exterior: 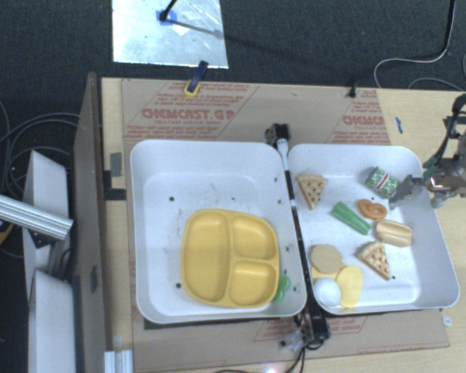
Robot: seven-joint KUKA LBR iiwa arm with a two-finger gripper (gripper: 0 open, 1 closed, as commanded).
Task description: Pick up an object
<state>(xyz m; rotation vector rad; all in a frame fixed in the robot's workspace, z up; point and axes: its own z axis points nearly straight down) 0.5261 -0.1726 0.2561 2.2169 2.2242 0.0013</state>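
Toy food in the right bin (431, 231), gripper (419, 185) over its far right rim.

We count two glossy pizza wedges (311, 189), one beside the divider and one near the front, and one smooth green stick (350, 217) between them; the left bin holds one yellow three-compartment plate (230, 256). We cannot tell whether the gripper is spread or closed; it looks blurred.

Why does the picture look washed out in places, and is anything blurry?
In the camera view, overhead light glares off the foil sheet on the floor and bleaches the white bins; the yellow tray casts only a soft shadow; the gripper at the right edge looks smeared and unclear.
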